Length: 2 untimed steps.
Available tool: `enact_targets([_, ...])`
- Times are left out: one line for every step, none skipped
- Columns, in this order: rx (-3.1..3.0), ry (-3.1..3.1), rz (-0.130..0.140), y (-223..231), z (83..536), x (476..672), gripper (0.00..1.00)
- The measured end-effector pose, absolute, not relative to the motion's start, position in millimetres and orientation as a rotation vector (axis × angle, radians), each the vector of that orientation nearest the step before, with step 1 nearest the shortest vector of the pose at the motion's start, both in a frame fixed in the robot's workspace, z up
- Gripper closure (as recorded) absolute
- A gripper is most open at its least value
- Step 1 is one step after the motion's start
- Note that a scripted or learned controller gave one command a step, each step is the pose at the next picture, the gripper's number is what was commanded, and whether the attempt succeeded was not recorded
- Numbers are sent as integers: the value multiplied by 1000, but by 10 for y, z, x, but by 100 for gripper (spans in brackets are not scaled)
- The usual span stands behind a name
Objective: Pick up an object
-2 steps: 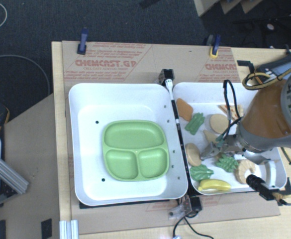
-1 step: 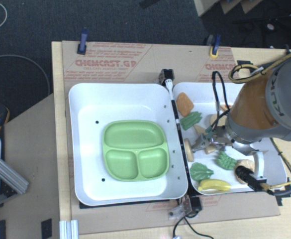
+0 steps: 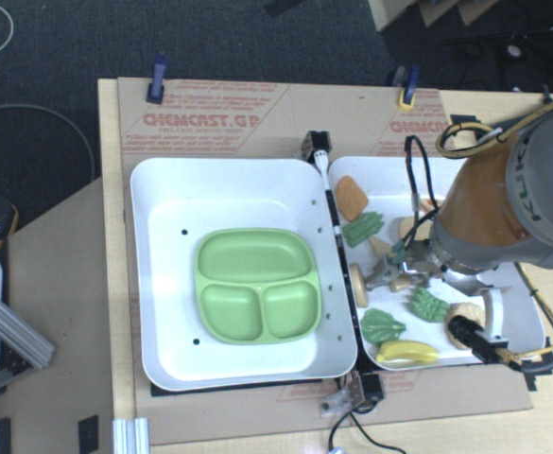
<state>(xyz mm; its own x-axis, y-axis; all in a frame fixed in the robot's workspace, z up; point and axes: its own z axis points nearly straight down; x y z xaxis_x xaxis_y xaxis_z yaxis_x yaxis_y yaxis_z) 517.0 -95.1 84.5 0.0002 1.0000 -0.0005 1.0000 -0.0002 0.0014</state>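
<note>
1. Yellow banana-shaped plastic toy [image 3: 408, 352]: lies at the near edge of the right white bin [image 3: 389, 176], beside a green leaf-shaped toy [image 3: 382, 325].
2. Two-finger gripper [image 3: 387, 270]: low in the right bin among the small toys; finger state cannot be determined.
3. Orange rounded toy [image 3: 352, 195]: rests at the bin's far left corner.
4. Pale green three-compartment plastic tray [image 3: 256, 285]: sits centred in the left white bin [image 3: 163, 206].

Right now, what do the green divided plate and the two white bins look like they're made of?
Green divided plate: looks like moulded plastic, matt pale green, with soft rounded compartment ridges. Left bin and right bin: probably thin formed plastic, smooth white with a slight sheen and rounded corners, though the view can't confirm it.
</note>
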Motion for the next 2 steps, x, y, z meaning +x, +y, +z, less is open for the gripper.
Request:
enact_targets([2229,2221,-4,-1129,844,4767,0])
enact_targets([2208,2221,10,-1090,860,5986,0])
